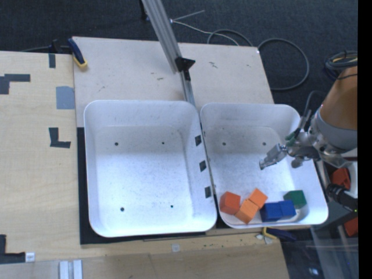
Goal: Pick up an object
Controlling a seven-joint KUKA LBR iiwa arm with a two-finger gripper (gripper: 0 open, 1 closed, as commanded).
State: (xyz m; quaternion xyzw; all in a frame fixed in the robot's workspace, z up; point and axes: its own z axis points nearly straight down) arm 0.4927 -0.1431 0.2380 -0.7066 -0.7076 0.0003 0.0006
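Note:
In the right bin (244, 115), several small blocks lie along the front edge: an orange block (230, 202), two more orange blocks (252, 205), a blue block (277, 210) and a green block (296, 198). My gripper (274, 157) hangs over the right side of this bin, above and behind the blocks, its metal fingers pointing left. Nothing shows between them. The arm comes in over the bin's right wall.
The left bin (93, 156) stands beside the right one, sharing a middle wall. A slanted metal rail (165, 31) rises behind the bins. Cables loop on the dark floor at the back right.

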